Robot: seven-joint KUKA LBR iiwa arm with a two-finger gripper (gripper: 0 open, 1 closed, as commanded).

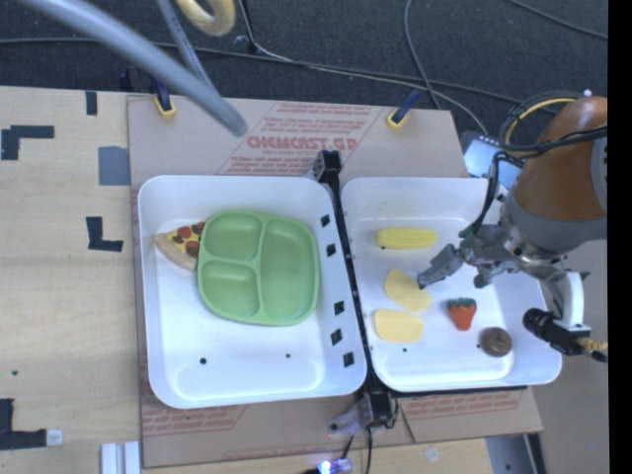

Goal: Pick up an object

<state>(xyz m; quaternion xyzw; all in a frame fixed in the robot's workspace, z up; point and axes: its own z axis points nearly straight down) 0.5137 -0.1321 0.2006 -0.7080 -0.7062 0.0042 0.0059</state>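
Observation:
In the right bin (434, 191) lie a long yellow piece (406, 238), two flat yellow pieces (407, 290) (398, 325), a red strawberry (461, 313) and a small brown round piece (496, 341). My gripper (457, 273) hangs over the middle of this bin, between the long yellow piece and the strawberry. It stands open, with nothing between its fingers. One dark fingertip (432, 276) reaches the right edge of the upper flat yellow piece.
The left bin (237, 378) holds a green divided plate (259, 267) and a pizza slice (180, 245) at the plate's left. A black divider (339, 265) separates the bins. Cables run across the dark floor behind the bench.

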